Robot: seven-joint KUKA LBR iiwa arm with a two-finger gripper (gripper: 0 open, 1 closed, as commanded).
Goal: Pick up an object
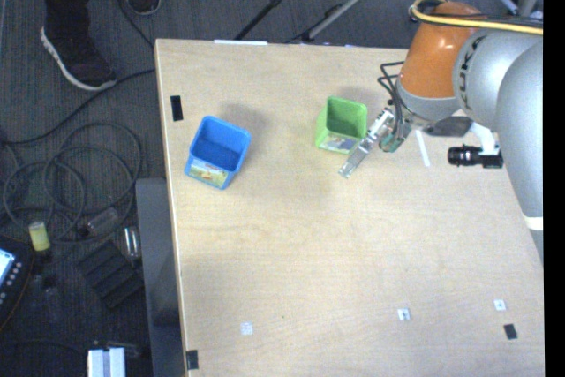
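Arm: enters at 3 o'clock, cut off by the frame edge | Gripper (357, 159): just right of the green cup (341, 124), fingers too blurred to tell wide or narrow, nothing seen between them | Blue cup (217, 152): on the table (335, 278) toward 9 o'clock, well apart, tilted | Green cup's contents: unclear

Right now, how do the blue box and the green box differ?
The blue box sits toward the bench's left, far from the gripper; the green box lies right beside it. The blue box looks somewhat larger than the green box. Both are small open-topped boxes resting tilted on the wooden benchtop, openings facing the camera.
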